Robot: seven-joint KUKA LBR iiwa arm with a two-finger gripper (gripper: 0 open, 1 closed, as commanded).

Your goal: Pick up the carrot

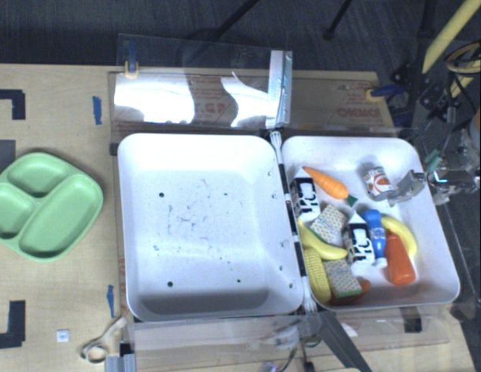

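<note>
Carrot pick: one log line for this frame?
carrot: right bin, far left part, untouched | gripper: over bin's far right side, apart from carrot | beside carrot: black-and-white packet, small can

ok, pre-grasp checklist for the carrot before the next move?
1. Carrot in view, in the right bin, near its top left: ok.
2. Carrot top uncovered: ok.
3. Room beside it: not ok, a black-and-white box touches its lower left.
4. Gripper above the carrot: not ok, it sits off to the right near the small can.
5. Fingers open: cannot tell.
</note>
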